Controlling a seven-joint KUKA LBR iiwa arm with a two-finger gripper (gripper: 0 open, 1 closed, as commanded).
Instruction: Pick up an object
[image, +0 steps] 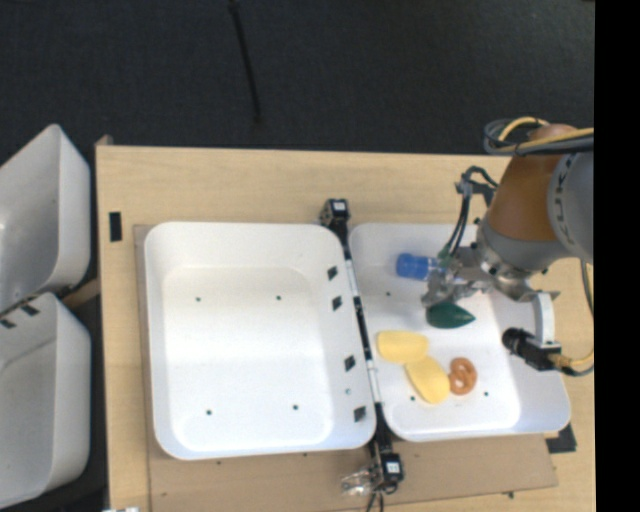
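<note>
The right bin (535, 400) holds a blue cylinder (411, 266) near its back, a dark green piece (452, 317) in the middle, two yellow blocks (402, 346) (428, 381) toward the front, and an orange pretzel-like ring (462, 375) beside them. My gripper (442, 291) hangs low over the bin, between the blue cylinder and the green piece, just above the green piece. Nothing is seen held in it.
The left bin (160, 330) lies next to the right one, with a black clip rail (352, 300) between them. The arm's orange band (522, 205) and cables (465, 215) rise at the right. White containers (35, 300) stand off the bench at the left.
</note>
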